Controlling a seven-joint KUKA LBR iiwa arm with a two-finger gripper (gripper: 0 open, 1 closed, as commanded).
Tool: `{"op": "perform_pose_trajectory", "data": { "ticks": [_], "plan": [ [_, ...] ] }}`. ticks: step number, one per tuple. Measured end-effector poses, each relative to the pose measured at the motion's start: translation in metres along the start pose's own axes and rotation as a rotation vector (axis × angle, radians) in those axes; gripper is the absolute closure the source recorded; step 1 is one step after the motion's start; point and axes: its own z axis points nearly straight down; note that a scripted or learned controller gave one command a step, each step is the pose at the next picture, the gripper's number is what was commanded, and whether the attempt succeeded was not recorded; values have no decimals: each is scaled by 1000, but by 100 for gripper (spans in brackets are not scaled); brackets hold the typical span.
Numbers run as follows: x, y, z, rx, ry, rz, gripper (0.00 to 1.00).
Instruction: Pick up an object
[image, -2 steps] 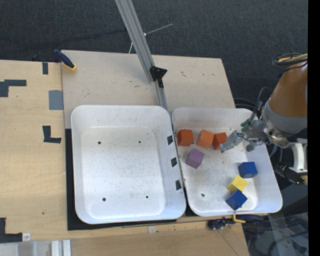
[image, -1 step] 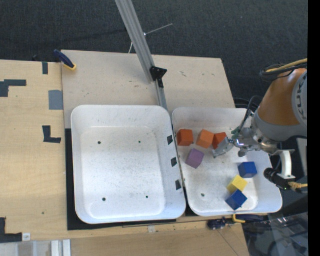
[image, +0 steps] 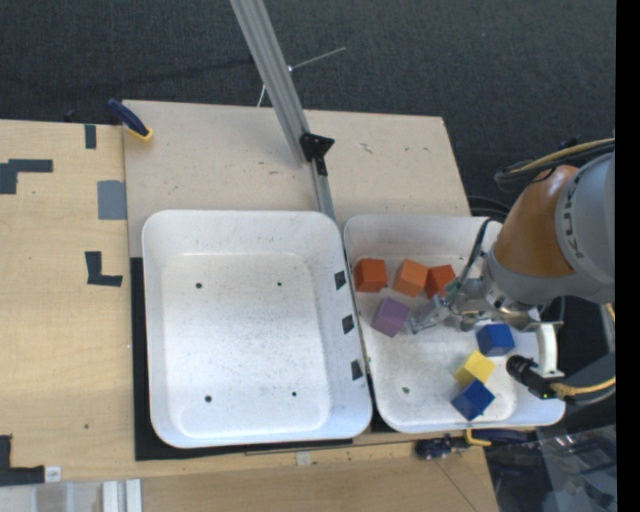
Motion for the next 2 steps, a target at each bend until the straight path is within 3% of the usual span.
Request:
{"op": "perform_pose_trajectory", "data": {
  "ticks": [1, 2],
  "plan": [
    [0, 2, -14, -5, 0, -1, 100],
    [1, 3, -56, -11, -2, -1, 100]
  ]
}}
